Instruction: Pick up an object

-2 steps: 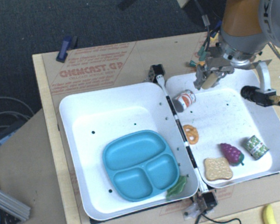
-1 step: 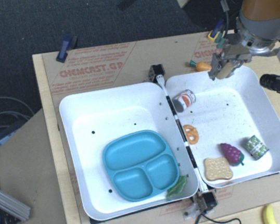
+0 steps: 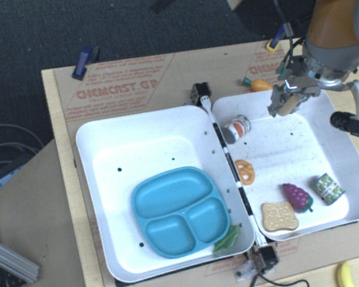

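banana cut off btm edge, arm cropped

Bench topped with printed brown board, two white bins side by side.

The right bin lies under the gripper, the left bin beyond it; a blue clamp sits at the far corner, and possibly a banana at the near edge.

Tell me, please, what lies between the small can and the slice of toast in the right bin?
In the camera view, the pretzel lies between the can and the toast, close to the right bin's left wall.
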Tool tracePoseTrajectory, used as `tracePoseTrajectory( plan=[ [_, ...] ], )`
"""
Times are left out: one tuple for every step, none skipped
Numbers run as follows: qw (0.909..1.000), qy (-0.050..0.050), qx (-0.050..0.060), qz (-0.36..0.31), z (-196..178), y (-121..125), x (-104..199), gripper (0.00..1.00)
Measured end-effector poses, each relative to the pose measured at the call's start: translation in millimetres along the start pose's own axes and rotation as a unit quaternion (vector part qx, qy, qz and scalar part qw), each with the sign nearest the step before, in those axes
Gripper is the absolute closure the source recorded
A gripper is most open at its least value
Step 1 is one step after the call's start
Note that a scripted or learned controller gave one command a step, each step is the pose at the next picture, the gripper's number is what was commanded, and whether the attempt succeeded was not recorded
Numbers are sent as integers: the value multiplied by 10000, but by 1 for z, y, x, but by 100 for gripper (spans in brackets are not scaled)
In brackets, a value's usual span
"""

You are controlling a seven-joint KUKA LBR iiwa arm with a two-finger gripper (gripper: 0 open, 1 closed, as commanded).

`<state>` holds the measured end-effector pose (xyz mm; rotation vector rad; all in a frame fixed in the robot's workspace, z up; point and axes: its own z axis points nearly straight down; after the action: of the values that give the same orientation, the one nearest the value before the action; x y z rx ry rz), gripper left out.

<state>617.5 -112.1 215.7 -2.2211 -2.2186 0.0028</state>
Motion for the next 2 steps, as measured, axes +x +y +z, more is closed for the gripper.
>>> tracePoseTrajectory(
  plan=[
    [10000, 1, -27, -14, -21, 1, 56, 100],
    [10000, -11, -30, -1, -53, -25, 30, 100]
  ],
)
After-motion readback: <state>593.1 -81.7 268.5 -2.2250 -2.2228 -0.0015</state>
